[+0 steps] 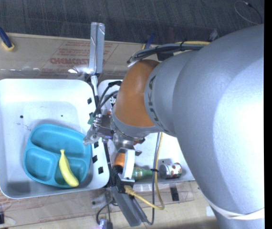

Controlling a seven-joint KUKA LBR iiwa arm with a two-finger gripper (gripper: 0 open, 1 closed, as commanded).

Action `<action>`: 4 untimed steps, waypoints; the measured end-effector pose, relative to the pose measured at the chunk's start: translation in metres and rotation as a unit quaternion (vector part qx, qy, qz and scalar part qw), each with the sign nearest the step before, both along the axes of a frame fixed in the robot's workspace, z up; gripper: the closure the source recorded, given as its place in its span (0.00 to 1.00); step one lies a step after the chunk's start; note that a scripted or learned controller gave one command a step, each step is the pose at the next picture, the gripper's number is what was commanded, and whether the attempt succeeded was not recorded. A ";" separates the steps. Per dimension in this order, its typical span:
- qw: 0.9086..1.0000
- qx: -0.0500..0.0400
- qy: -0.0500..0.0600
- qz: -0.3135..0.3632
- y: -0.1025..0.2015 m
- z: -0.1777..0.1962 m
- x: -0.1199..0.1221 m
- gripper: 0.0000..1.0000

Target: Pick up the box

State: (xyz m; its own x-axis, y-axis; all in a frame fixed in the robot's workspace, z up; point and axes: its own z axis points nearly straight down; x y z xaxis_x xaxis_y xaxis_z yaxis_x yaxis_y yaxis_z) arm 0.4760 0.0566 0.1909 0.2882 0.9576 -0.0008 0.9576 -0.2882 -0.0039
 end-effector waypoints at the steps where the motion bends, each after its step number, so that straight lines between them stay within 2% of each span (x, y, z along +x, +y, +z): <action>1: 1.000 0.000 0.001 0.001 -0.013 -0.001 0.110 0.00; 2: 0.998 0.000 -0.001 -0.058 -0.062 0.119 0.162 0.00; 3: 0.996 0.000 0.000 -0.091 -0.128 0.112 0.177 0.00; 4: 0.997 0.000 -0.001 -0.078 -0.216 0.167 0.177 0.00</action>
State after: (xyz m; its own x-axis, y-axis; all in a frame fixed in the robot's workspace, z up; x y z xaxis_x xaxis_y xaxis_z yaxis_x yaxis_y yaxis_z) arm 0.6526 -0.1593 0.3577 0.4330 0.9014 0.0000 0.9014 -0.4330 -0.0026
